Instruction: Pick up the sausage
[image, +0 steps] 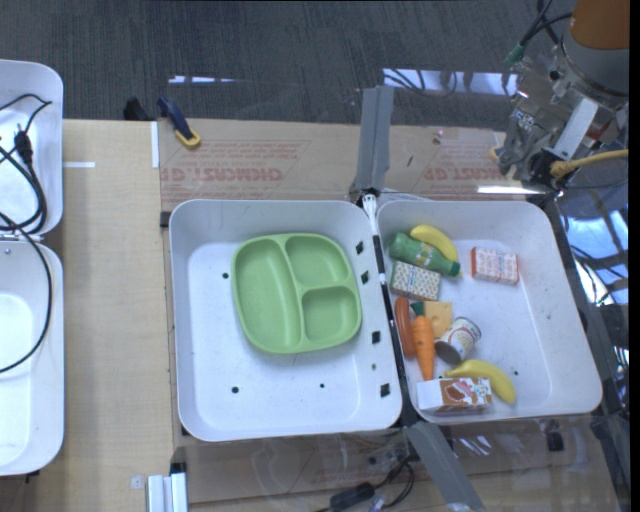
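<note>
The sausage (404, 328), reddish-orange and slim, lies lengthwise in the right bin (545, 300) against its left wall, touching the carrot (424, 345) on its 3 o'clock side. At its 12 o'clock sit a patterned packet (415, 280) and a green bottle (424, 253), with a banana (434, 239) just beyond. A small can (459, 337) lies at 3 o'clock past the carrot; a second banana (484, 378) and a carton (455, 396) sit toward 5 o'clock. A red-and-white box (495, 265) rests toward 2 o'clock. The gripper (535, 150) hangs well apart, toward 1 o'clock, above the bin's far right corner; whether its fingers are apart or together cannot be told. The left bin (200, 330) holds a green divided plate (297, 291).
</note>
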